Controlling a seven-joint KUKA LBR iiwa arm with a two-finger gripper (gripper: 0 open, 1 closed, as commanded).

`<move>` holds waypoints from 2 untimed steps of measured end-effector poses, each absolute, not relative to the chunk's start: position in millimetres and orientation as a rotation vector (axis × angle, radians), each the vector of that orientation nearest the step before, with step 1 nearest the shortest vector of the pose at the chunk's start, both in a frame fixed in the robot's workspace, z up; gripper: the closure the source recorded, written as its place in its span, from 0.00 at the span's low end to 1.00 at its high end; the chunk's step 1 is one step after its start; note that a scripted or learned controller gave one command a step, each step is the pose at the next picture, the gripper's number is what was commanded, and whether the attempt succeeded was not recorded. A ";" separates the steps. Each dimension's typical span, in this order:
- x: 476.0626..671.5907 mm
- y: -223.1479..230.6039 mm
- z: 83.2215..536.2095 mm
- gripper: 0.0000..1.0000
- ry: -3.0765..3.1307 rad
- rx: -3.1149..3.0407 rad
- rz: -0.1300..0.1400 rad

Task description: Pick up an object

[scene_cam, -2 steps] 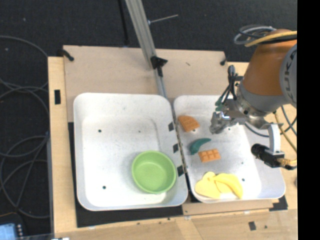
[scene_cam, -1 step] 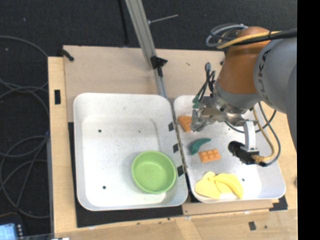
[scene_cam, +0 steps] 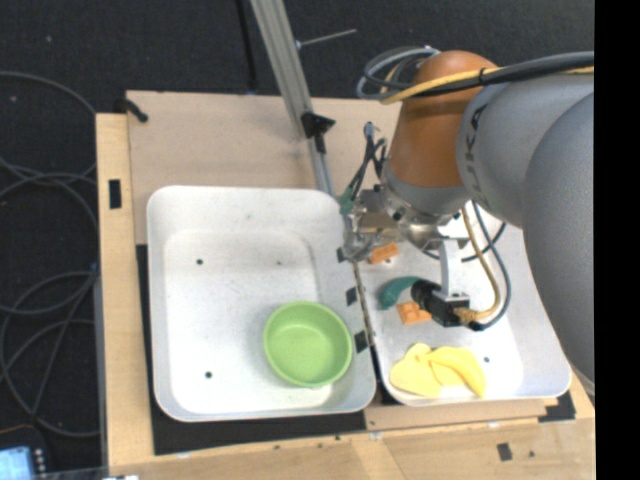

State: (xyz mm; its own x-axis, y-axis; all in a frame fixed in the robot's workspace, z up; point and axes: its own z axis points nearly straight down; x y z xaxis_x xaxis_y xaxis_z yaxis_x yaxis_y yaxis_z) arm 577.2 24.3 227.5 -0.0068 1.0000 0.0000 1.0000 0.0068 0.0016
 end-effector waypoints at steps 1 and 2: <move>595.4 76.6 241.8 1.00 2.231 2.212 0.005; 594.7 72.1 241.1 0.00 2.226 2.216 -0.002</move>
